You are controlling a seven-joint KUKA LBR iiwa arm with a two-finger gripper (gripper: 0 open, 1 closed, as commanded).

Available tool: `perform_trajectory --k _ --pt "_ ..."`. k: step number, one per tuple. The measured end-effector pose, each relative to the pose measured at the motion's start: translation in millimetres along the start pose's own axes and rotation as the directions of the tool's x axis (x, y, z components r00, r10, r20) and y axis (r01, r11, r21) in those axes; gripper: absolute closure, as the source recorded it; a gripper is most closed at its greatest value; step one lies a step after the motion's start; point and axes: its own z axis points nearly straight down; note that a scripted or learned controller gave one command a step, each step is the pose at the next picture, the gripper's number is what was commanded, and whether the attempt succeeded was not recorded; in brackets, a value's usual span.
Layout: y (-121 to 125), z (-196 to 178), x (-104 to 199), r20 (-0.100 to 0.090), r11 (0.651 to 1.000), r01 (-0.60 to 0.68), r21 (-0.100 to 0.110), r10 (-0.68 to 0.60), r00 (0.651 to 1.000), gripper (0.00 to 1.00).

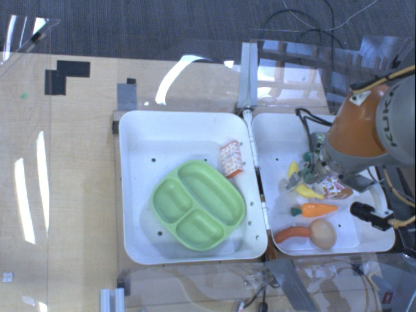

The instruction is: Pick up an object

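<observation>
I see the gripper low in the right bin, just above the yellow banana. I cannot tell how its fingers stand.

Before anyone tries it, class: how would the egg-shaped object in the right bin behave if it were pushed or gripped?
The egg looks smooth and rounded, so it would probably roll when nudged. It lies against the red sausage and near the bin wall, which may stop it quickly. Its curved surface could slip from the fingers unless gripped centrally.
</observation>
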Motion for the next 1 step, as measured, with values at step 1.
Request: perform_trajectory --k 1 --pt "63.1 -84.4 24.8 -0.001 1.000 0.011 0.009 -0.011 1.000 1.00"
